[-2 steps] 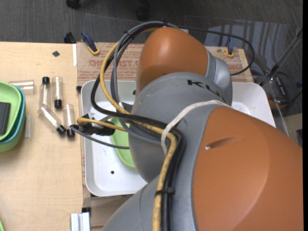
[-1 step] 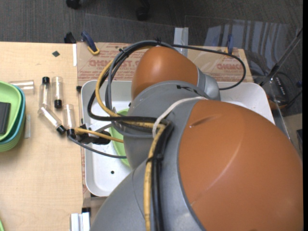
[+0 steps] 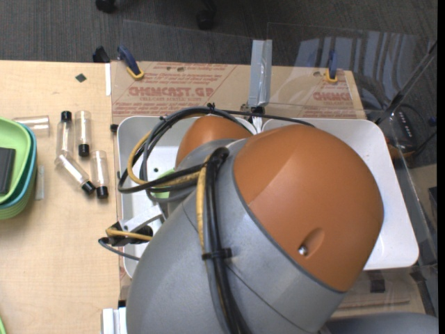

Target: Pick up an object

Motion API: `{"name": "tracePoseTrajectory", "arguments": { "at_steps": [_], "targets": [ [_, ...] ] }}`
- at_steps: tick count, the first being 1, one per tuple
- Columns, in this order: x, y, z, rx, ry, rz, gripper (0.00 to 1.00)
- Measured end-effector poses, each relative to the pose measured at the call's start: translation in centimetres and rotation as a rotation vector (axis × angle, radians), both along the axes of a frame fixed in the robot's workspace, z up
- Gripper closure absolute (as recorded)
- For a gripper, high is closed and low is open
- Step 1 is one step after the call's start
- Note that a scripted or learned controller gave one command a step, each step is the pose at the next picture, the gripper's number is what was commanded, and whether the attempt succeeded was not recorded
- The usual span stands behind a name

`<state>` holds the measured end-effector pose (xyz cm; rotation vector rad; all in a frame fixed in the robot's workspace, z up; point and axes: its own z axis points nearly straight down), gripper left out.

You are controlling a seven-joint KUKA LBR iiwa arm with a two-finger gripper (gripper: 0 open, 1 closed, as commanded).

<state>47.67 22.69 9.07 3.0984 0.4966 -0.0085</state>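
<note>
Gripper's open or closed, honestly can't tell, since my own arm point(image 3: 278, 242) sits over the left bin point(image 3: 131, 136). A green object point(image 3: 161, 185) lies in that bin, right beside my cables point(image 3: 203, 207).

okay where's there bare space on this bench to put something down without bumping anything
Free: the wood bench below the vials, left of the left bin; the right bin's bare floor along its right wall; the wood strip above the vials. Crowded: the left bin, covered by the arm and its cables; the green trays at the left edge.
</note>
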Motion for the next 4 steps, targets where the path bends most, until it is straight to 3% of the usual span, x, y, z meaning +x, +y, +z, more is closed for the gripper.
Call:
{"name": "tracePoseTrajectory", "arguments": {
  "at_steps": [1, 2, 3, 4],
  "targets": [
    [0.2, -5.3, 22.0, 0.000, -0.006, -0.122, 1.00],
    [1.8, 0.0, 1.6, -0.001, -0.001, -0.104, 1.00],
    [0.2, 0.1, 23.3, 0.001, -0.006, -0.040, 1.00],
    [0.0, 0.0, 6.4, -0.001, -0.001, -0.118, 1.00]
  ]
}}
